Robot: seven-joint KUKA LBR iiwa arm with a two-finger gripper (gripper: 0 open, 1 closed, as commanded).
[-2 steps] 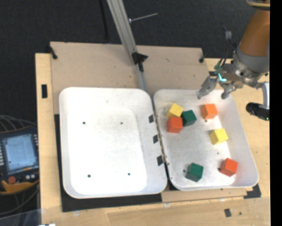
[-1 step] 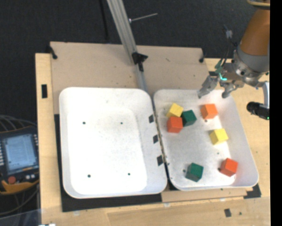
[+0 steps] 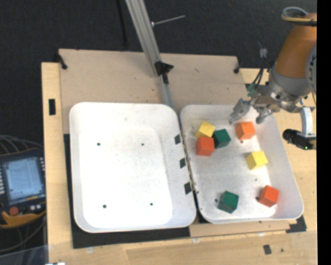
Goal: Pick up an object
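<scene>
Claw [image 3: 249,111] spread wide over the right bin [image 3: 284,164] at its far edge, nothing between the fingers. Orange block [image 3: 245,130] lies just below the claw, apart from it. Green block [image 3: 221,137], yellow block [image 3: 206,128] and a second orange block [image 3: 205,145] cluster to the claw's left, lower down.

Grey arm [image 3: 295,59] with orange band reaching in from the right edge, wrist angled down and leftward over the far right corner of the surface. Gripper [image 3: 249,112] hanging low at the arm's tip, jaws spread apart and pointing down, nothing between them
</scene>
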